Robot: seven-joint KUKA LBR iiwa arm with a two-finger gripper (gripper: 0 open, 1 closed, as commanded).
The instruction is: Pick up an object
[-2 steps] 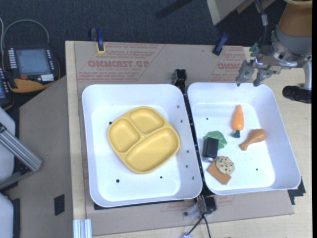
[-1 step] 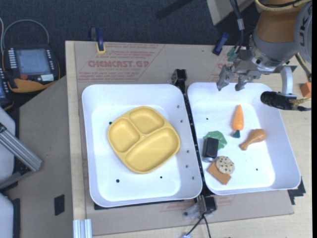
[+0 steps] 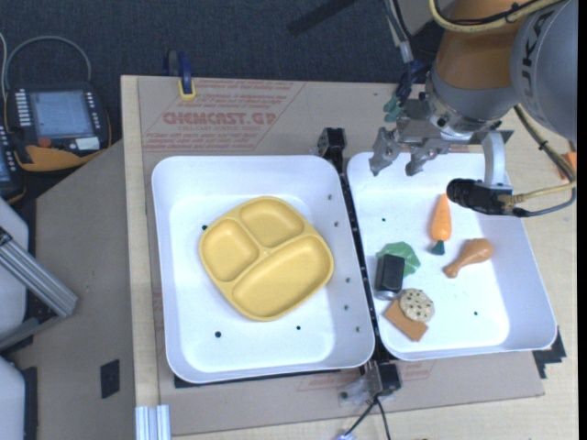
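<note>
My end effector hangs spread and empty over the right bin, at its 11 o'clock corner.

Nothing is picked yet: the carrot, drumstick, cookie and black block all lie toward 5 o'clock from me; choosing, descending, gripping and lifting remain.

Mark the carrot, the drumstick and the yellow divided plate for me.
Carrot (image 3: 442,218), camera view, right bin: middle of its orange body.
Drumstick (image 3: 469,256), camera view, right bin: its thick meaty end.
Yellow divided plate (image 3: 275,279), camera view, left bin: floor of its largest compartment.
</note>
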